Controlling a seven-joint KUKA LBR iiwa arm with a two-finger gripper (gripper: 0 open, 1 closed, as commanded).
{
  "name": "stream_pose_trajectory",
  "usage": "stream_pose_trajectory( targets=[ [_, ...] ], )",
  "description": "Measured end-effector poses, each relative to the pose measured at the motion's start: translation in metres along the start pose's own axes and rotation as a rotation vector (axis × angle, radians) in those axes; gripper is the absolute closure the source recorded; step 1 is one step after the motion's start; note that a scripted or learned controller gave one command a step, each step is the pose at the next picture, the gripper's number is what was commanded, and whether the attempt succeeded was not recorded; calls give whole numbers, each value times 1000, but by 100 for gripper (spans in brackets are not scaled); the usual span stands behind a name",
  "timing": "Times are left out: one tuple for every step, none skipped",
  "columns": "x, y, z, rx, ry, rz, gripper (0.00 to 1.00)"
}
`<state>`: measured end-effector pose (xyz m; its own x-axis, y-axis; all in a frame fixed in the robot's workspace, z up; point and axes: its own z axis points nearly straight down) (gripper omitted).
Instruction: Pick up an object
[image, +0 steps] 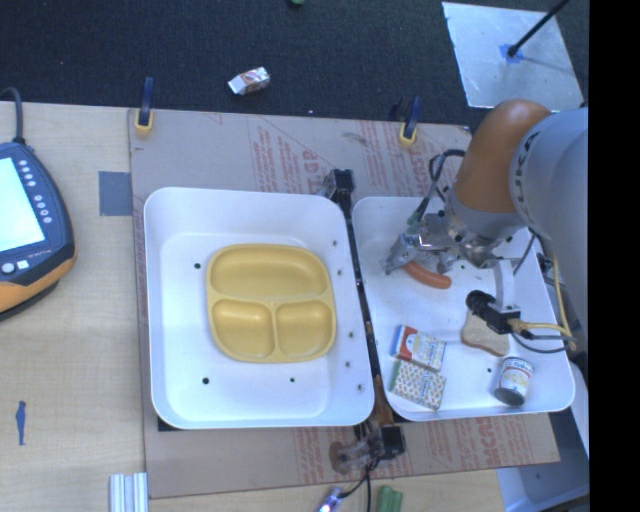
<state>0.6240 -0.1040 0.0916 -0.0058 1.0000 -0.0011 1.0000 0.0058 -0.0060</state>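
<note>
Right bin (462, 375): carrot (430, 277) beside end effector (418, 253).

A pale wooden bench (80, 380) lay under brown cardboard (290, 150). Beyond the tool (420, 256), dark carpet (150, 40) held a white sheet (490, 72); a crumpled wrapper (249, 81) lay well away from the tool.

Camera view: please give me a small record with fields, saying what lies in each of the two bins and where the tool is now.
left bin: one yellow divided tray
right bin: orange item, red-and-white packet, green-patterned packet, small can, tan piece
tool: over the far part of the right bin, close beside the orange item
grasp: cannot tell whether anything is held
packets: side by side near the bin's front-left corner
</note>
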Motion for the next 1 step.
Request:
stream_pose_trajectory(
  targets=[
    [-5, 10, 0, -4, -1, 0, 0]
  ],
)
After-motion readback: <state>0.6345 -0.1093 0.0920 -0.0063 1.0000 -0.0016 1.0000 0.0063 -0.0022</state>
